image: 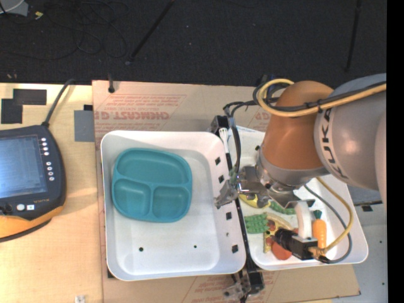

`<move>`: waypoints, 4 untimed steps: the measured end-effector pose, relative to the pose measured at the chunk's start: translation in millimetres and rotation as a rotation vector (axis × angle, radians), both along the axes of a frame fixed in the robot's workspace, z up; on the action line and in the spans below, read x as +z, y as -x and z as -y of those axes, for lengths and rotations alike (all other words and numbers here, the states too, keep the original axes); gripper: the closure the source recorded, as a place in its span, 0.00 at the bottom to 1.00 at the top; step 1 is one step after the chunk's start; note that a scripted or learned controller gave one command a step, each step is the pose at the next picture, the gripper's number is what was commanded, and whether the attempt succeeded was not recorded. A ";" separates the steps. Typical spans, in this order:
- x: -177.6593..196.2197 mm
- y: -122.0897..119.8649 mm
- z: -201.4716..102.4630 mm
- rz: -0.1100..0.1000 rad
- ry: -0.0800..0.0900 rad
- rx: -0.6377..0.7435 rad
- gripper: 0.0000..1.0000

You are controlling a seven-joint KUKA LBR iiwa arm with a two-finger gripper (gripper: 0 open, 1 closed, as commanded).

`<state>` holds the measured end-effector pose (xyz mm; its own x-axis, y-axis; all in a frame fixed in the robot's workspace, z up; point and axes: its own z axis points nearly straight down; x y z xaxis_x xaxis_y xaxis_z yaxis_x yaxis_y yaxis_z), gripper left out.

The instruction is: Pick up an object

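My gripper point(251, 193) hangs low over the left side of the right bin point(357, 248), mostly hidden under the orange wrist. Just below it lies a yellow piece point(254, 201), and a green toy point(255, 223) lies a little nearer the front. A red piece point(280, 251) and an orange carrot-like toy point(319, 230) lie toward the bin's front, beside a white piece point(303, 219). Nothing shows between the gripper's tips.
The left bin point(164, 257) holds a teal divided plate point(151, 185) in its back left part. A dark rail point(235, 226) divides the two bins. A handheld control pendant point(28, 169) rests on the bench at far left.
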<state>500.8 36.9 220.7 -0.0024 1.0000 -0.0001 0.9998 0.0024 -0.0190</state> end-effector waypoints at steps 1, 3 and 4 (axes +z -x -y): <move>-35.4 9.7 67.4 0.006 0.002 -0.009 0.00; -33.4 8.6 64.1 0.010 -0.001 -0.005 0.00; -33.4 8.6 64.1 0.010 -0.001 -0.005 0.00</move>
